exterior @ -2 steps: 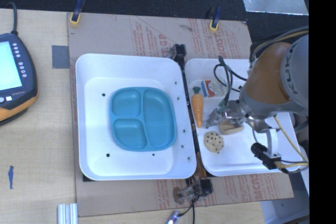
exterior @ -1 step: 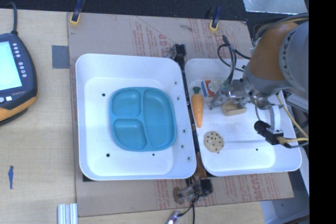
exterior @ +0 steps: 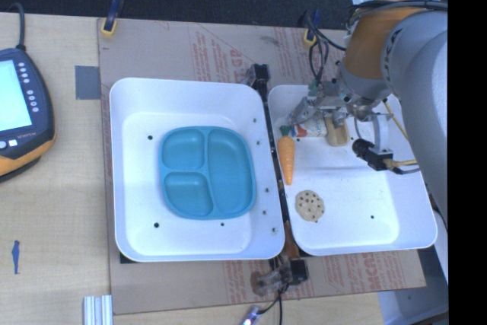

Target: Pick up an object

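Note:
An orange carrot (exterior: 286,158) lies along the left wall of the right bin (exterior: 380,236). A round cookie (exterior: 309,205) rests nearer the front of that bin. A tan, bread-like piece (exterior: 336,129) and a small red and green item (exterior: 295,130) sit at the bin's far end. My gripper (exterior: 321,109) hangs low over that far end, just above the tan piece and the small item. The arm's wrist hides the fingers. A blue divided plate (exterior: 207,171) lies in the left bin (exterior: 129,164).
A black cable and connector (exterior: 373,154) trail off the wrist over the right bin. A teach pendant (exterior: 21,110) lies at the bench's left edge. Clamps (exterior: 111,17) hold the cardboard at the back.

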`<act>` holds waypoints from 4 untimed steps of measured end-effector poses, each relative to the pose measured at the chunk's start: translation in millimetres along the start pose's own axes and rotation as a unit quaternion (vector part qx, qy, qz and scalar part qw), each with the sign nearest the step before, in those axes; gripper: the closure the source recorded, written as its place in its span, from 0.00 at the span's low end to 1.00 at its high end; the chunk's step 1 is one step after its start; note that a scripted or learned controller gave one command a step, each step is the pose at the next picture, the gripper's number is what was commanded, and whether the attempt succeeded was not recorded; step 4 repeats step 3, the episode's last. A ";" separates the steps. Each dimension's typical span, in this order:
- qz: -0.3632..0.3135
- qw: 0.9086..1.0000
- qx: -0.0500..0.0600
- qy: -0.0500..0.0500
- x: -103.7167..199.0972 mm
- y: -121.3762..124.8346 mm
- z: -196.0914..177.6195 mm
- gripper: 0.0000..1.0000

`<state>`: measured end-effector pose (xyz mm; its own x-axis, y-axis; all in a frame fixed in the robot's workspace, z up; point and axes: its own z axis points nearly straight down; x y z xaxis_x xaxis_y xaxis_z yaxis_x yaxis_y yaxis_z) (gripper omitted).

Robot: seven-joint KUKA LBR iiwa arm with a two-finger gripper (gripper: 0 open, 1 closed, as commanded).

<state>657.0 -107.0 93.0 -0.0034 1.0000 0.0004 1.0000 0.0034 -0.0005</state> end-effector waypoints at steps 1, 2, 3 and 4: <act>-0.001 1.000 0.001 0.000 13.1 -0.3 0.0 0.00; -0.001 1.000 0.001 0.000 13.8 -0.3 0.0 0.00; -0.003 1.000 0.001 0.000 13.7 1.2 -13.9 1.00; -0.003 1.000 0.001 0.000 13.7 1.2 -13.9 1.00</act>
